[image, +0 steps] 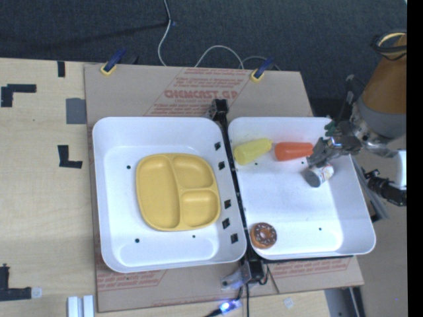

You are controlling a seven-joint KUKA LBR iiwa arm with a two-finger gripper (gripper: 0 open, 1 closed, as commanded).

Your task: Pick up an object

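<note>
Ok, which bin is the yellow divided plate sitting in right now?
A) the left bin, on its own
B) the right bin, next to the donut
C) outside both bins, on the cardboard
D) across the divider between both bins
A: the yellow divided plate lies flat inside the left bin, while the donut sits in the right bin.

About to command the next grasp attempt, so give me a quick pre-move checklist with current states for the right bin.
1. End effector positioned over the right bin: ok.
2. Something already held: cannot tell; a small grey and white piece sits at its tip.
3. Orange object lying close left of the end effector, apart from the yellow object: ok.
4. Donut near the bin's front left corner, free of neighbours: ok.
5. Yellow divided plate in the left bin, away from the arm: ok.
</note>
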